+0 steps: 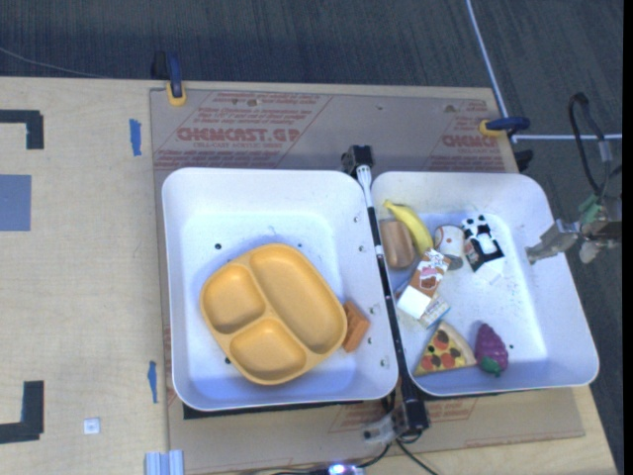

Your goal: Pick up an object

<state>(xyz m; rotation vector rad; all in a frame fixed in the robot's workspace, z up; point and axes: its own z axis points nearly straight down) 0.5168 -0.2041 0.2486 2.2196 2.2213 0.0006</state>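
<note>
"CHEMCAST GP" printed on board [237, 132] behind left bin [198, 206]; yellow divided plate [272, 310] inside. Right bin [554, 295]: banana [410, 224], pizza slice [442, 349], purple toy [491, 347]. Claw [554, 240] at right bin's edge, state unclear

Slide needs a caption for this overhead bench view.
Yellow divided plate in left bin; toy foods including banana in right bin.

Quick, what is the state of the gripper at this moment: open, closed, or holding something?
Gripper: at the right edge of the shallow white right bin; open or closed cannot be told.
</note>
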